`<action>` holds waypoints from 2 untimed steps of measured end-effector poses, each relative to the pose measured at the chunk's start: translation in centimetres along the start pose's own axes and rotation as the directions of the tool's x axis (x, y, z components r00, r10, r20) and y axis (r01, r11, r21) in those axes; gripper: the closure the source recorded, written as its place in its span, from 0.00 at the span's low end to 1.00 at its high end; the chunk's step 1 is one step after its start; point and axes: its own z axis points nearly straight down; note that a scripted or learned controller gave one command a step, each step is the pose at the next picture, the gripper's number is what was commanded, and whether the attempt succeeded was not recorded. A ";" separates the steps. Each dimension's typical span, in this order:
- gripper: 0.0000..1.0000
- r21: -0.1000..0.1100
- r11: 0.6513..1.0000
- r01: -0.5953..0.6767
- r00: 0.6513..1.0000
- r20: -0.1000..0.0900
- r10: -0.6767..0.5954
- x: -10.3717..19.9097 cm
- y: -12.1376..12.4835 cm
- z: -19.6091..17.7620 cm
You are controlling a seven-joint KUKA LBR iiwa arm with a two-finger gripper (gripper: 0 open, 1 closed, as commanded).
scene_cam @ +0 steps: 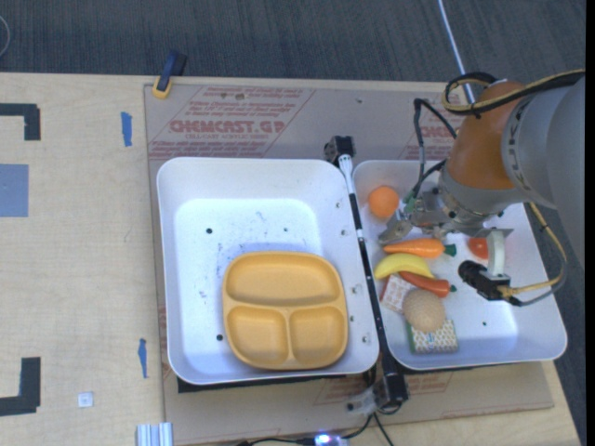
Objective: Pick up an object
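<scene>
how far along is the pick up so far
Done: the arm has reached into the right bin, with the gripper low over the toy food, just above the carrot and beside the orange ball. In hand: nothing visibly held. Left: grasping and lifting one item; the banana also lies on the bin floor.

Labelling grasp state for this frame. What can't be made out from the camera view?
- End effector: whether its fingers are open or shut, hidden under the grey and orange wrist.
- Small red toy in the right white plastic bin: partly covered by the arm's hardware, identity unclear.
- Patterned card: mostly covered by the round tan bun-like toy.
- Arm: cut off by the right edge.
</scene>
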 end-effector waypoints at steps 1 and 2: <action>1.00 -0.005 1.000 0.000 1.000 0.002 0.000 -0.1 0.1 -1.1; 1.00 0.003 1.000 -0.001 1.000 0.000 0.001 -1.3 -2.6 -1.5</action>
